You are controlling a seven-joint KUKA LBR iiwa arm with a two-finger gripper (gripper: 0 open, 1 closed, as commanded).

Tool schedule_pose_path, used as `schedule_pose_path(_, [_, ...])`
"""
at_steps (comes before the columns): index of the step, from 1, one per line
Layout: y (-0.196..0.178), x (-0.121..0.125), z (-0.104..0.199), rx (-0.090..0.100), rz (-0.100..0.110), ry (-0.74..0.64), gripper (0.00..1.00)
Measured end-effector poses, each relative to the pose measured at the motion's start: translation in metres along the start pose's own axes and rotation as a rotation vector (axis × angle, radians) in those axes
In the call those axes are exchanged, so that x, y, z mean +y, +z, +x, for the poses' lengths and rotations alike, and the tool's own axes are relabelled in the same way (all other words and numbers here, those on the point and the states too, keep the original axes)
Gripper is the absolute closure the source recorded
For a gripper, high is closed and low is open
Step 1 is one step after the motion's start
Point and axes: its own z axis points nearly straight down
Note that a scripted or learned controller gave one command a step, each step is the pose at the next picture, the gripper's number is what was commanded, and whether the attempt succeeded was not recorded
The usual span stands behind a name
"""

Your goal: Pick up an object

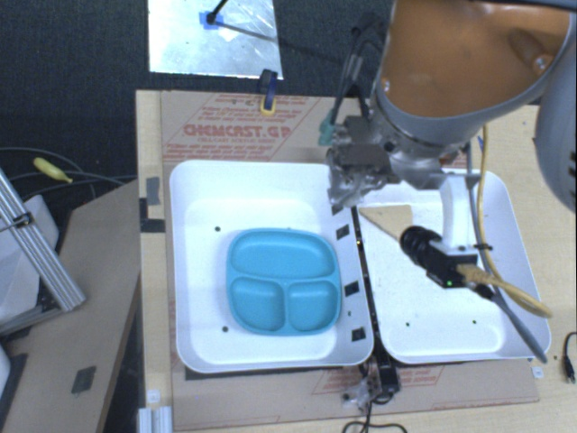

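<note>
A light blue plate (pixel 284 280) with three compartments lies flat in the middle of the left white bin (pixel 203 224). My gripper (pixel 344 192) hangs over the back end of the rim that the two bins share, above and to the right of the plate and not touching it. The grey wrist and the orange band (pixel 451 43) of the arm cover the back of the right bin (pixel 451 332). A flat tan wedge (pixel 389 216) shows in the right bin just right of the gripper.
Both bins rest on a cardboard sheet (pixel 234 124) with red print. A shiny metal sheet (pixel 212 25) lies behind it on dark carpet. An aluminium frame (pixel 32 251) stands at the left.
</note>
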Motion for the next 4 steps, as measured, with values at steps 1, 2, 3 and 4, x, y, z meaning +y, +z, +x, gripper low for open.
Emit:
schedule_pose_path(1, [-0.014,0.001,-0.002,0.001,-0.008,-0.002,1.00])
schedule_pose_path(2, [-0.025,0.002,-0.002,0.002,-0.011,-0.006,1.00])
schedule_pose_path(3, [0.061,0.000,-0.035,-0.002,0.003,0.010,1.00])
schedule_pose_path(4, [0.046,0.001,-0.033,0.001,-0.007,0.002,1.00])
